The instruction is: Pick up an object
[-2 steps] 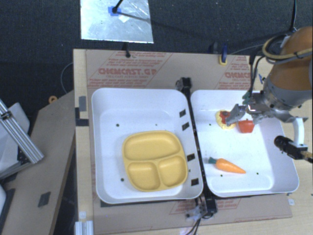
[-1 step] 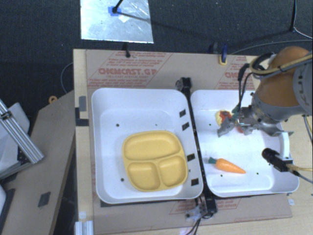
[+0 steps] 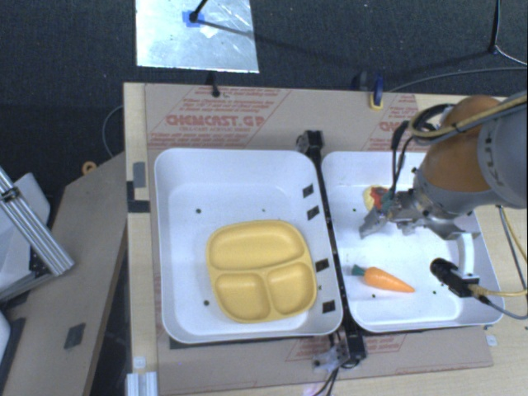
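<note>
An orange toy carrot (image 3: 386, 280) with a green tip lies near the front of the right bin (image 3: 346, 180). A small yellow and red object (image 3: 376, 195) sits further back in that bin, partly hidden by the arm. My gripper (image 3: 375, 222) hangs low over the right bin's middle, just in front of the yellow and red object and behind the carrot. Nothing shows between it and the bin floor.
The left bin (image 3: 190, 180) holds a yellow divided plate (image 3: 260, 269) with three compartments. A black divider (image 3: 322, 213) runs between the two bins. The grey arm with its orange band (image 3: 462, 159) covers the right bin's back right part.
</note>
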Motion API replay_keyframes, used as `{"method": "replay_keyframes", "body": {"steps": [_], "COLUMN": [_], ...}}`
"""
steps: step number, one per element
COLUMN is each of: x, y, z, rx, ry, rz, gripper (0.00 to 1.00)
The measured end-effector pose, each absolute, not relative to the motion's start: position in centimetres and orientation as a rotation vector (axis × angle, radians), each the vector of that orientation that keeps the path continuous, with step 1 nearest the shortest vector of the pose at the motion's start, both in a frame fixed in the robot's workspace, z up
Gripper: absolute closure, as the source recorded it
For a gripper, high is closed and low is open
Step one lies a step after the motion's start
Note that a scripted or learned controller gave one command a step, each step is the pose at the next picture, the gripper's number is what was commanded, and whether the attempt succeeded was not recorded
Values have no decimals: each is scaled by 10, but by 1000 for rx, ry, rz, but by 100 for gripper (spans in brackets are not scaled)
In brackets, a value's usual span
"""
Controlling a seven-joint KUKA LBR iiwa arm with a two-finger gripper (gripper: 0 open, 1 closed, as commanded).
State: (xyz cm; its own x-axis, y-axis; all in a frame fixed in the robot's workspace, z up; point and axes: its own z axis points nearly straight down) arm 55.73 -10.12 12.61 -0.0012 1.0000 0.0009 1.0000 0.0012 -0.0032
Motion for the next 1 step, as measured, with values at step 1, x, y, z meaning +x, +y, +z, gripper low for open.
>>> {"method": "replay_keyframes", "body": {"steps": [1], "x": [559], "y": [-102], "z": [139], "rx": [-2222], "ry": [-2225], "rz": [-2], "gripper": [100]}}
